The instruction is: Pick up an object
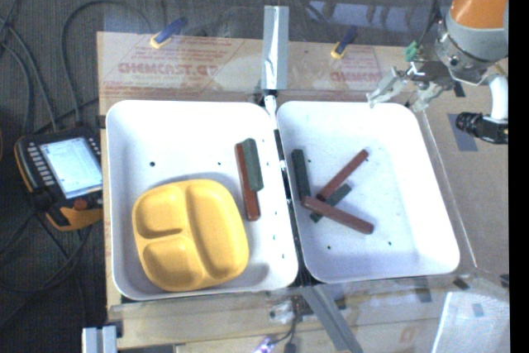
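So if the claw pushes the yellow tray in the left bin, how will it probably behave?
The yellow tray looks like stiff, smooth plastic, so it would probably slide rather than bend. It lies flat and wide, so tipping seems unlikely. Its thin rim may be hard to pinch.

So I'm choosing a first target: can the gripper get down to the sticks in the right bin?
Probably yes. The gripper sits above the right bin's far edge, and nothing covers the crossed sticks.

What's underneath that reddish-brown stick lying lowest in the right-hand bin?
The lower reddish-brown flat stick lies across a short dark grey block, hiding the block's middle. Under its ends, the shallow white right bin shows; anything else beneath stays hidden.
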Motion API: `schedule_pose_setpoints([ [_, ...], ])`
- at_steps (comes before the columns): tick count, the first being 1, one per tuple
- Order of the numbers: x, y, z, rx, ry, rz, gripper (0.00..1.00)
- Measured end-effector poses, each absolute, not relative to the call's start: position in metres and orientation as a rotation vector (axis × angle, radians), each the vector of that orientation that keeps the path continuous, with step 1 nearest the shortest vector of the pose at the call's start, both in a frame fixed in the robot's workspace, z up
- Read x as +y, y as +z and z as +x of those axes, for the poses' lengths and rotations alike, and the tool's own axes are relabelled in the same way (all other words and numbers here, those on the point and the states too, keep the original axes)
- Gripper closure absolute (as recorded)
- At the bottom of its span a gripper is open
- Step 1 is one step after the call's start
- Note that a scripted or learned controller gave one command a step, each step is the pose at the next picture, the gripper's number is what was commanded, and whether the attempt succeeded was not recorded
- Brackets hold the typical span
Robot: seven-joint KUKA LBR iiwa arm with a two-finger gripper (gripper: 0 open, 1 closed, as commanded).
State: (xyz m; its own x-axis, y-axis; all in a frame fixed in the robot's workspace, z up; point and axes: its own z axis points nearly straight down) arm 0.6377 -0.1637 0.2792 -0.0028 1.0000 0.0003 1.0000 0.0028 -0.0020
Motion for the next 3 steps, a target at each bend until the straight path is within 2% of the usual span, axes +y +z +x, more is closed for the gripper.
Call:
schedule_pose_setpoints([
  [1, -0.147, 0.16, 0.597, -2.156, 0.004, -2.283, 0.0],
  [2, -0.137, 0.09, 0.59, -2.233, -0.008, -2.225, 0.0],
  [3, -0.137, 0.102, 0.592, -2.235, -0.015, -2.229, 1.0],
])
